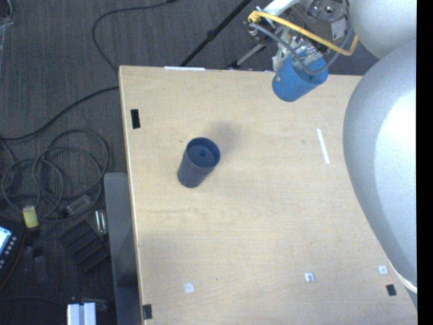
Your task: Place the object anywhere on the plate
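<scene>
Overhead, the hand (302, 58) pinches a blue cup (298, 81) (fingertips hidden behind it).

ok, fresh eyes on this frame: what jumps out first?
The bright blue cup up at the top right, tilted and raised above the wooden board, right under the gripper with its yellow cable. Next, the dark blue cylinder standing alone on the board left of centre. The arm's big grey body bulks along the right side.
</scene>
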Available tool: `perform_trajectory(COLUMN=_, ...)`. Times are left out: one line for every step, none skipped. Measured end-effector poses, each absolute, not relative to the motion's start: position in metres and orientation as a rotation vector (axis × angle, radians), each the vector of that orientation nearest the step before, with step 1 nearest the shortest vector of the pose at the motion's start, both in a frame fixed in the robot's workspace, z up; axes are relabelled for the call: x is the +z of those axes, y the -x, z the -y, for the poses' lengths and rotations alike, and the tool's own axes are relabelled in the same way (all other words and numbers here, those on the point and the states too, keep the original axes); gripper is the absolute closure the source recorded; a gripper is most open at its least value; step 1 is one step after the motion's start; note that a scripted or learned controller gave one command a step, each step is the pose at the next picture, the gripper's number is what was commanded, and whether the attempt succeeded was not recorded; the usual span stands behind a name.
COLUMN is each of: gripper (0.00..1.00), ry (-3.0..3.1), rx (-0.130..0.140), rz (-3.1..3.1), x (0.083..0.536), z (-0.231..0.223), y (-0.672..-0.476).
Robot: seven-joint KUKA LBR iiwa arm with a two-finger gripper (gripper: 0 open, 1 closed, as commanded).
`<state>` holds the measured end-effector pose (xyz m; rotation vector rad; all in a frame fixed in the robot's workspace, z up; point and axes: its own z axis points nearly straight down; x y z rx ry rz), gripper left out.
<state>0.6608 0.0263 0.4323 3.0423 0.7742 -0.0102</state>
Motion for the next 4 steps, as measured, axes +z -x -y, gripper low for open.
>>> perform_trajectory(gripper=1.0, ry=-2.908, rx=-0.01, rz=-1.182, x=0.432, z=-0.123, y=-0.659)
perform_trajectory(gripper=1.0, ry=-2.944, rx=-0.011, rz=-1.09, x=0.432, z=-0.092, y=-0.66)
perform_trajectory(gripper=1.0, ry=-2.961, rx=-0.011, rz=-1.047, x=0.432, z=-0.024, y=-0.66)
perform_trajectory(gripper=0.0, ry=-2.96, rx=-0.009, rz=-1.049, x=0.433, z=-0.024, y=-0.66)
